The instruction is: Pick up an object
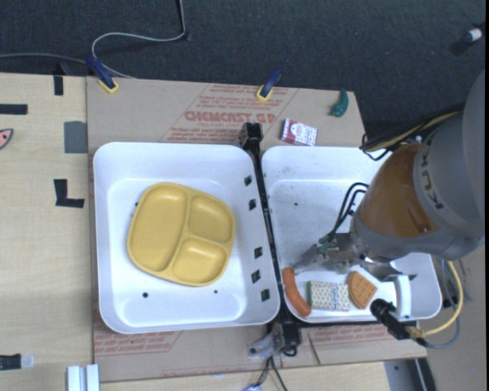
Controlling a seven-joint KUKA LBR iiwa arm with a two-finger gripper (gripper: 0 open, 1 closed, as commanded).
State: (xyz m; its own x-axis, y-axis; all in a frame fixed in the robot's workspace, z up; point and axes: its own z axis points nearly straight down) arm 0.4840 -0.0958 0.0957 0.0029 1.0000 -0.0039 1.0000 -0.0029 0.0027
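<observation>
In the right bin (310,177), the gripper (330,255) hovers above a sausage (296,292).

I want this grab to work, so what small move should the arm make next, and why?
Probably lower the claw a little toward the hot dog. The claw sits just above that item at the near edge of the right bin, with nothing seen between its tips, and the cracker packet lies close beside it.
</observation>
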